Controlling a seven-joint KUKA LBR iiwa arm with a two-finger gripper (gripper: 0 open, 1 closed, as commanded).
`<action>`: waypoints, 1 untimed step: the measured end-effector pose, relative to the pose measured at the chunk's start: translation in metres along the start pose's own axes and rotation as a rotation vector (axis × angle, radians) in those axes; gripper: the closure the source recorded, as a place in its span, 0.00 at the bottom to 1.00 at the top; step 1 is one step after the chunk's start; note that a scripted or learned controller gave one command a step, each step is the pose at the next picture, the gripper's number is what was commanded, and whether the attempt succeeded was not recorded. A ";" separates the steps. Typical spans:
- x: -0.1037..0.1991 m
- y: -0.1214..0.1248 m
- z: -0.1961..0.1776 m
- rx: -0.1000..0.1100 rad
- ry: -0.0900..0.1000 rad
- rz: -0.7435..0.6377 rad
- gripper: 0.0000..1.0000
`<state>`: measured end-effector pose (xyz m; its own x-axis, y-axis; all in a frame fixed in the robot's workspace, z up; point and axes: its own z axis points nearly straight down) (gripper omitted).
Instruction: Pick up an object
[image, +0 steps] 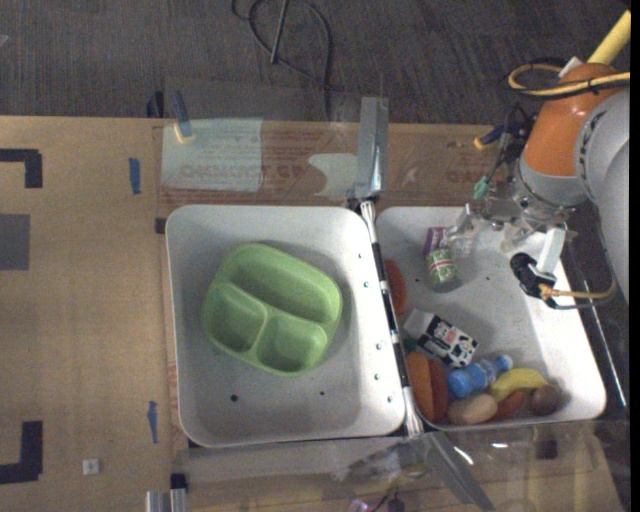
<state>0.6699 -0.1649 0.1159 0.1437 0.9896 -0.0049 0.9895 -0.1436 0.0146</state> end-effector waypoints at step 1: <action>-0.035 -0.057 -0.157 0.013 0.002 0.243 0.00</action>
